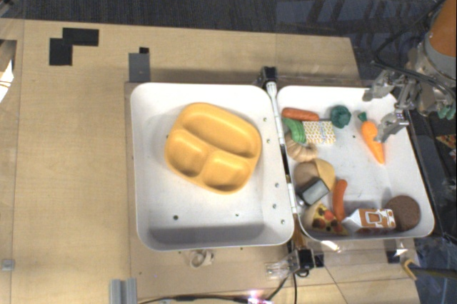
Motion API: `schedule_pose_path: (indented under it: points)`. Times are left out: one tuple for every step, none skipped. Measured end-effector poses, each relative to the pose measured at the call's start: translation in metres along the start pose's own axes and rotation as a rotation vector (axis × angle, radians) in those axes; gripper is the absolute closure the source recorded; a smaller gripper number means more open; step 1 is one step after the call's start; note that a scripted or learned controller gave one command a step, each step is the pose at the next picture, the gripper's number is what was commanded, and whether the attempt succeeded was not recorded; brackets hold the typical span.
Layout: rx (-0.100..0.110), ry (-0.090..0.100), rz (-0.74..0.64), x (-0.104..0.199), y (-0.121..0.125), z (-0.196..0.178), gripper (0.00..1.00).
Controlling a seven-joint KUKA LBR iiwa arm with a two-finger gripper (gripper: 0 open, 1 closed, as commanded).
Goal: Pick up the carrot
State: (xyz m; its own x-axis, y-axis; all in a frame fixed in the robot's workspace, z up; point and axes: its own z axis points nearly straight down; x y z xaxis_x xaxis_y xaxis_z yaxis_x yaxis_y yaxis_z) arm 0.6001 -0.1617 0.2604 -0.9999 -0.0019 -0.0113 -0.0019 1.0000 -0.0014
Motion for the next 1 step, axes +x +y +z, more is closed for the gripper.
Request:
schedule_pose_path:
  points:
    - [0.001,-0.002,-0.278,-0.0185,-0.0447,0.1687,0.00]
